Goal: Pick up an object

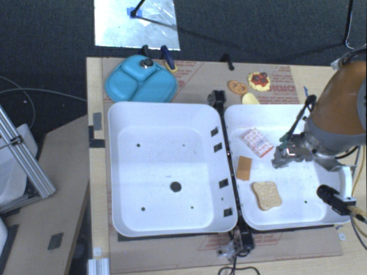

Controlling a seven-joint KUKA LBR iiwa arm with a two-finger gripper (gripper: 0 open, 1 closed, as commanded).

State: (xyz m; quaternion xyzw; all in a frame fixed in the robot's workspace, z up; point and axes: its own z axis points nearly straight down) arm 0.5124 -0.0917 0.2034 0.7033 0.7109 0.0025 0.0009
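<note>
Over the right bin [330, 213] our tool [279, 158] hovers beside the packet [257, 142]; whether it is open we cannot tell; next we must lower onto one object

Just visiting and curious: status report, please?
Gripper over right bin. Packet, brown card, toast lie loose. Nothing between them.

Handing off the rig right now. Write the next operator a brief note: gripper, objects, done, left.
Gripper: over the right bin, nothing visibly held; finger state unclear.
Objects in the right bin: red-and-white packet, orange block, toast slice. All lie on the bin floor.
Done: no pick yet.
Left: grasp one object and lift it; the packet sits closest to the gripper.
</note>
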